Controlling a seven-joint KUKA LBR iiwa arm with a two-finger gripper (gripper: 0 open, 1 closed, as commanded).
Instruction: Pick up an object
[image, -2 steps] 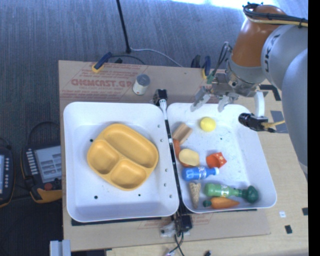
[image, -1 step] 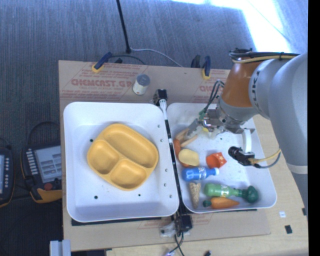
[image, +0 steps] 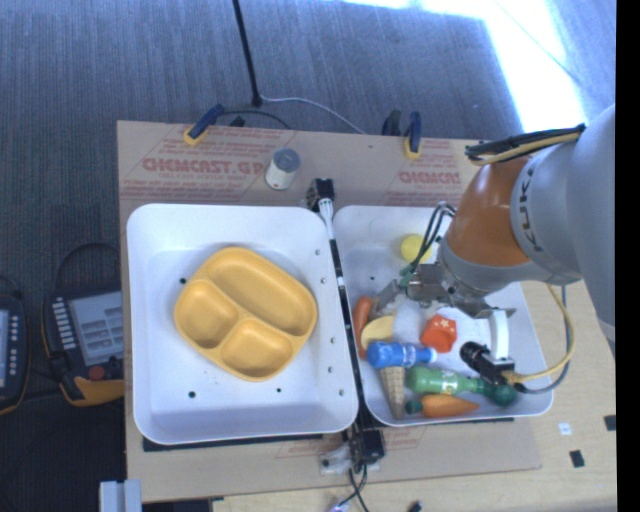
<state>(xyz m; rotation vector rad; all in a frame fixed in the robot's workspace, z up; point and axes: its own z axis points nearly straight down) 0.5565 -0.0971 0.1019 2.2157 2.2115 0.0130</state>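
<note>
Over the right bin (image: 535, 400), the grey arm with its orange band (image: 485, 225) reaches down from the right, and the gripper (image: 437, 293) hangs low among the toys. How it stands, and whether it has hold of anything, I cannot tell, since the wrist hides it from above. Just below it lies an orange-red piece (image: 439, 332), which may be touching it. Near that sit a blue bottle (image: 398, 354), a green bottle (image: 455, 383), an orange carrot (image: 447, 406), an ice-cream cone (image: 394, 389), a pale yellow piece (image: 378, 330) and a yellow ball (image: 412, 246) toward the far wall. A yellow divided plate (image: 246, 312) rests in the left bin (image: 150, 400).
</note>
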